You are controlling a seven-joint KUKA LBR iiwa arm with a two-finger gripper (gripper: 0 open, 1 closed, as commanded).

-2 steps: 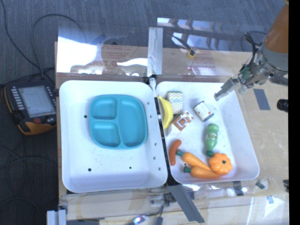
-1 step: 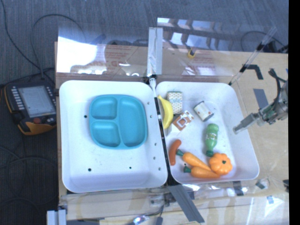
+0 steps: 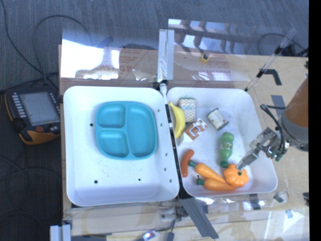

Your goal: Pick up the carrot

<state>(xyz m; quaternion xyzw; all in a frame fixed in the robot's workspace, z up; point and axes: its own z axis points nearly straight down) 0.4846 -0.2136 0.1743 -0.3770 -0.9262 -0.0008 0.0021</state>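
Note:
Two orange carrots with green ends lie at the front of the right bin [image 3: 261,114]: one carrot [image 3: 208,171] slants toward the middle, and the other carrot [image 3: 218,186] rests flat by the front wall. An orange pepper-like toy [image 3: 235,176] touches them on the right. My gripper [image 3: 247,159] reaches in from the right, its tip just above and to the right of that orange toy and apart from the carrots. It holds nothing that I can see.
The right bin also holds a green bottle [image 3: 226,145], a red sausage [image 3: 186,162], a banana [image 3: 177,119], a small white box [image 3: 217,118] and two packets [image 3: 187,108]. A blue divided plate [image 3: 125,130] sits in the left bin [image 3: 80,174].

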